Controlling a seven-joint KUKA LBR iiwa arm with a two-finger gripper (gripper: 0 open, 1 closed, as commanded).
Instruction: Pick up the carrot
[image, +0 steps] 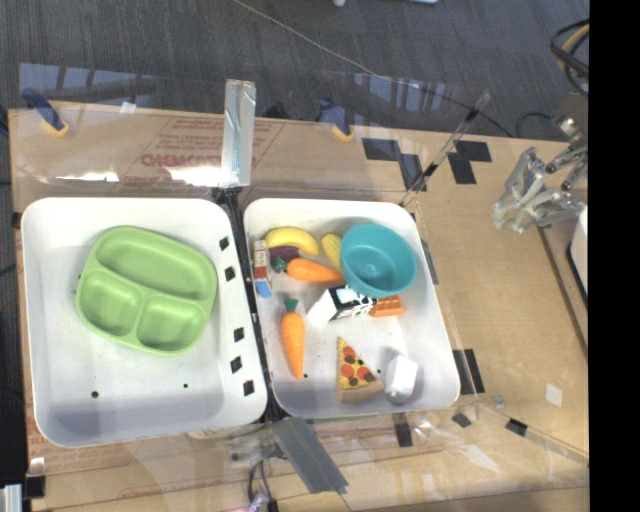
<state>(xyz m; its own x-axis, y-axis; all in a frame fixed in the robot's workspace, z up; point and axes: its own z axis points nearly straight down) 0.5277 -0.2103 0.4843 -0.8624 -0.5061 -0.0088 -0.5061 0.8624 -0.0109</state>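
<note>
The gripper (528, 195) hangs over the bare bench (510, 320) well to the right of both bins, and from this angle its metal parts blur together, so whether it is open or closed cannot be told; nothing is seen held in it.

The right bin (432, 330) holds the toys. There are two carrots. One carrot (293, 342) lies near the bin's left wall, roughly upright in the view, green top pointing away from the camera and tip toward it. The second carrot (311, 269) lies across the upper middle, its tip just beside the one teal bowl (378, 260), which sits in the far right corner. One yellow banana (291, 240) lies just above that second carrot. One pizza slice (355, 367) lies near the front edge, with one small white object (402, 378) just to its right. One black-and-white block (348, 301) and one small orange piece (389, 307) sit below the bowl.

The left bin (40, 300) holds one green divided plate (148, 288) with three compartments.
</note>
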